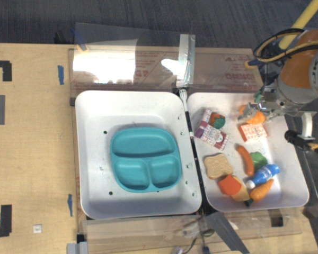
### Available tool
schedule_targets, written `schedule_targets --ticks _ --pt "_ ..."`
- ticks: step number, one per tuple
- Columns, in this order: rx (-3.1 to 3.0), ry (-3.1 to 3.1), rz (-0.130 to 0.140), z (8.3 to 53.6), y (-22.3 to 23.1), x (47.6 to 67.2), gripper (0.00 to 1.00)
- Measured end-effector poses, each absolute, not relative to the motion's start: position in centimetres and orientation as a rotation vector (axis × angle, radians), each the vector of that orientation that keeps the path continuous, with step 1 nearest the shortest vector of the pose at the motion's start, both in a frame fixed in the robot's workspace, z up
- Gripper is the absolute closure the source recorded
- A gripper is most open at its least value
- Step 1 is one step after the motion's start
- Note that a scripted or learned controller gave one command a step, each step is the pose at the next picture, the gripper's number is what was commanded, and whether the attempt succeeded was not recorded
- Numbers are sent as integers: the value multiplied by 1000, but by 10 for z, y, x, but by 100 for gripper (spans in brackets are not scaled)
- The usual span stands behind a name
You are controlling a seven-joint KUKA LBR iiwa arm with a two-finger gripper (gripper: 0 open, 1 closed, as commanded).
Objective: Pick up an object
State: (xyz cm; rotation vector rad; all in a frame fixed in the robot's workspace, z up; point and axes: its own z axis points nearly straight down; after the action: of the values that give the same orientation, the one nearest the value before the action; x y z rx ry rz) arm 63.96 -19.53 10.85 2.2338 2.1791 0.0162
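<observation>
I see the arm [299, 73] reaching in over the far right corner of the right bin [297, 197], with the gripper [258, 109] low over that corner. I cannot tell the gripper's state; clutter hides it.

Just beneath it lies an orange piece [253, 118], touching or nearly touching a red-and-white carton [253, 132] nearer me. That orange piece looks like the nearest candidate for a pick. I judge it to be toy food: light, stiff plastic, smooth and a bit slippery, not fragile. I would close across its narrow width, near the middle, so it does not squirt out.

The rest of the bin holds a purple-and-white packet [212, 133] with a red and green berry [217, 121] beside it, a bread slice [218, 165], a sausage [246, 159], a green piece [259, 158], a blue bottle [265, 173], an orange block [230, 186] and a carrot [259, 191], these last several crowded together at the near side. Those would be awkward; neighbours would get in the fingers' way.

The left bin [90, 110] holds a teal tray [146, 159] with compartments, well apart from the gripper.
</observation>
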Motion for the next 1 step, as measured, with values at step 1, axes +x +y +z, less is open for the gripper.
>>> schedule_targets --ticks 1 --pt "2338 2109 -43 96 -170 653 100"
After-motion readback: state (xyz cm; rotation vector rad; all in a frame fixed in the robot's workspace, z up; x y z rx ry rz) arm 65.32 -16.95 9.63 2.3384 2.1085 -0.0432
